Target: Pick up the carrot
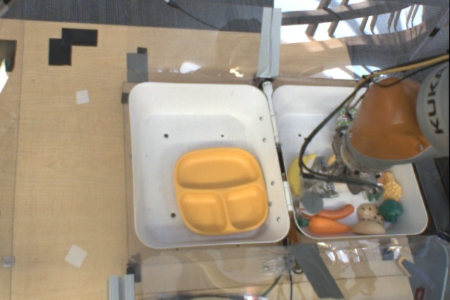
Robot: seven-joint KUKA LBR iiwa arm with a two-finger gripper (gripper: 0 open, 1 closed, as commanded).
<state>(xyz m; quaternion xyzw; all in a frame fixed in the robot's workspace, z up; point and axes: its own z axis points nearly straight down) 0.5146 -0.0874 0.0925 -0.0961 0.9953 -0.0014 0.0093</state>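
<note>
Two white bins sit side by side. I see the carrot (329,225) at 6 o'clock in the right bin (288,109), against its near wall. My gripper (325,183) hangs just above it; whether clenched or released, I cannot tell.

My own grey arm with its orange band (388,119) runs off the right edge of the frame and covers much of the right-hand shallow white bin (295,109). My two-finger claw (330,183) sits under the wrist, right of centre, in a tangle of dark cables; I cannot tell how the fingers stand. A yellow rounded item (295,175) is half hidden behind it. A small grey round thing (311,203) and a speckled beige lump (367,213) are too small to identify.
</note>
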